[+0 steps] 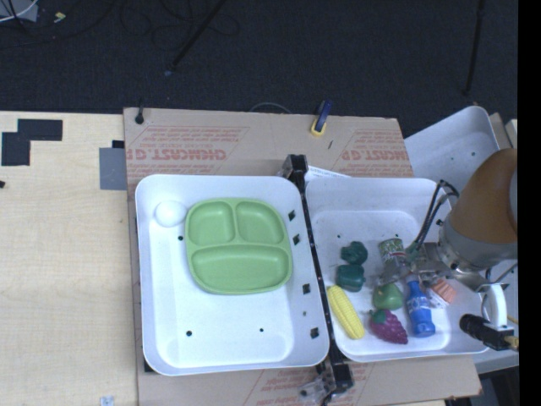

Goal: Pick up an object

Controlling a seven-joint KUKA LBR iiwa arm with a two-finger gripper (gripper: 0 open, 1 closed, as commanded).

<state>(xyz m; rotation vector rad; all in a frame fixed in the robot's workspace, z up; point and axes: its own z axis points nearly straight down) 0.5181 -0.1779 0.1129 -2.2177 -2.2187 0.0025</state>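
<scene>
Right bin (372,205), lower right of frame: yellow corn (345,311), purple grapes (390,327), blue bottle (419,309), green pepper (387,296), two dark green pieces (352,265), small can (390,248), orange piece (444,291). Gripper (397,269) low over the bin beside can and pepper, arm (486,214) entering from right; jaws' state cannot be told. Left bin (161,328), centre of frame: green divided plate (237,245), white ball (169,213) at its upper left corner.

You get even, soft overhead light; the white bins (161,311) glare mildly, the floor (254,41) at twelve o'clock stays dim, and detail is slightly soft throughout.
</scene>
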